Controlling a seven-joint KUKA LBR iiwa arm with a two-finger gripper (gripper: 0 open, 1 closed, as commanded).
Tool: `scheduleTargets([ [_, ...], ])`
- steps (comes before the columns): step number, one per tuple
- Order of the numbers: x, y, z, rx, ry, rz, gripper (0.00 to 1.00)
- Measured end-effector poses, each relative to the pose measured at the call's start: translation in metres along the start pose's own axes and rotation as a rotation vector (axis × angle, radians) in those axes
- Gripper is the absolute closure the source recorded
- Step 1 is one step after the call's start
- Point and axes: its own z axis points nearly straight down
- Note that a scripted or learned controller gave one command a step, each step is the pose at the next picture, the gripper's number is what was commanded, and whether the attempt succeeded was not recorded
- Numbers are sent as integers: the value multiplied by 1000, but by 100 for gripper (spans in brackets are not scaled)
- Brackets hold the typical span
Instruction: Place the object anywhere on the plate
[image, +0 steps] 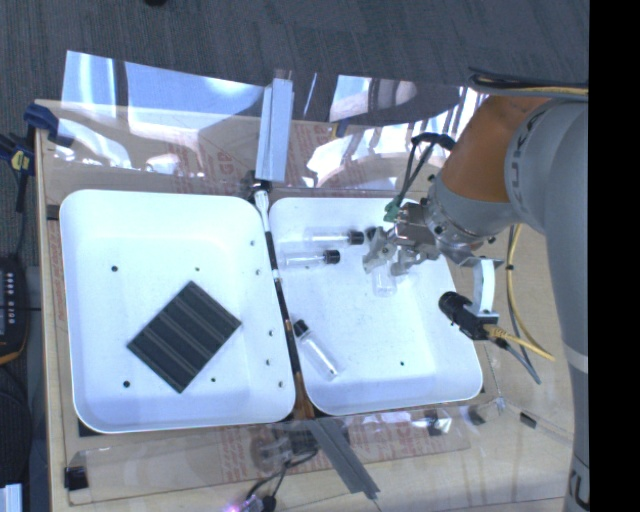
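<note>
Task objs look like small clear plastic tubes w/ dark caps. Two lie near the back of the right shallow white bin (440, 385): one clear tube (332, 238) w/ its cap to the right, a second tube (305, 259) just below it. A third tube (315, 350) lies tilted near that bin's left wall. The left shallow white bin (90, 215) holds the dark grey ribbed square plate (186, 335), turned diamond-wise. The two-finger gripper (388, 262) hangs over the right bin, right of the upper tubes; grip state: can't tell.
</note>
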Motion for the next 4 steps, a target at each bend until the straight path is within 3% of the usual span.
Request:
scheduleTargets([
  [1, 119, 18, -61, 1, 2, 81, 100],
  [2, 107, -83, -27, 4, -1, 79, 100],
  [3, 157, -116, 3, 2, -1, 153, 100],
  [4, 185, -75, 29, 1, -1, -96, 100],
])
